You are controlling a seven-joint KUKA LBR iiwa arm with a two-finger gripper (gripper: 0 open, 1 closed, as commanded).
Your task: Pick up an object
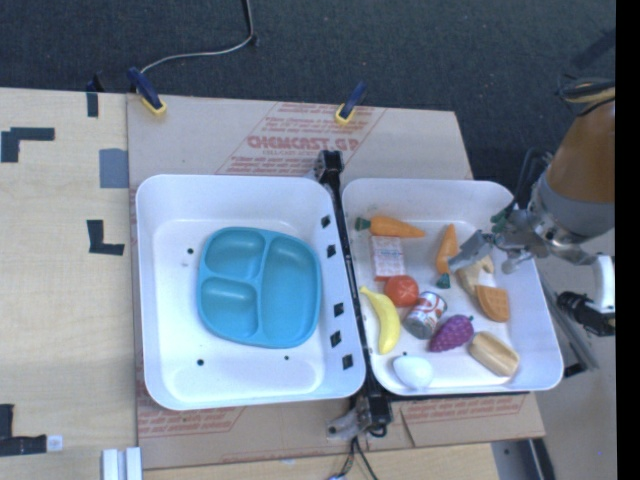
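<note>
The right bin [530, 368] holds several toy foods: a carrot [397, 227], a second carrot piece [445, 248], a printed sachet [388, 258], a red tomato [402, 290], a banana [383, 318], a small can [425, 313], purple grapes [452, 333], a bread roll [494, 353], a white egg [412, 371] and a tan wedge [490, 298]. My gripper [492, 256] hangs over the bin's right half, open, just above the wedge and right of the carrot piece. Nothing sits between its fingers.
The left bin [160, 368] contains a blue divided plate [258, 286]. Black clips join the bins along the middle wall [340, 258]. Both bins rest on cardboard [250, 138] held by yellow clamps. The arm's orange band [590, 158] is at the right.
</note>
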